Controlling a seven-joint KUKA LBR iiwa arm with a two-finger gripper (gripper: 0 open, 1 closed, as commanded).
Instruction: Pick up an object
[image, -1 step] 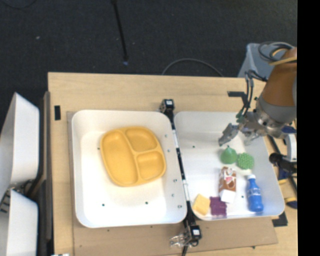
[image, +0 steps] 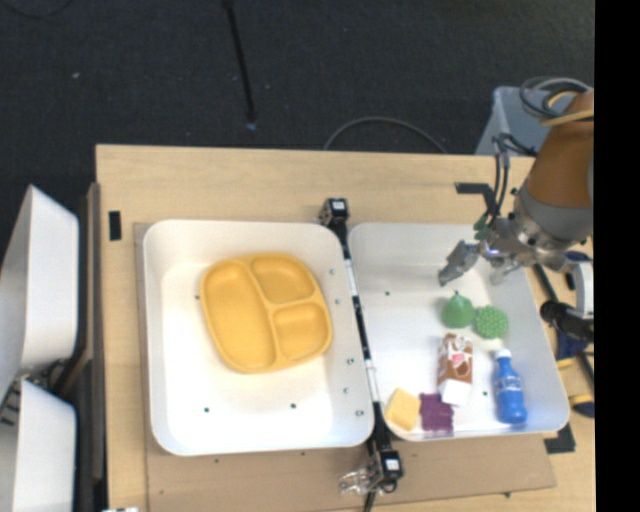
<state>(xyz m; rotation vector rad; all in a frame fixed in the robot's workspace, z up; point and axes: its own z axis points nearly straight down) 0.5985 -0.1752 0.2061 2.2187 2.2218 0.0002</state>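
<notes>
While the gripper (image: 478, 257) hangs over the right bin (image: 400, 300), nothing sits between its spread fingers.
Just below it lie a green pear-shaped toy (image: 458, 310) and a green ball (image: 491, 322); nearer the front rim, a blue bottle (image: 509, 388), brown packet (image: 456, 358), yellow block (image: 403, 408), purple block (image: 435, 411). A yellow divided tray (image: 266, 311) lies in the left bin (image: 180, 400).

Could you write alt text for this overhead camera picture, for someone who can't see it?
A grey robot arm's pincer hovers over the right bin, above small toys: two green pieces, a blue bottle, a yellow block and a purple block. The left bin holds a yellow divided tray.
</notes>
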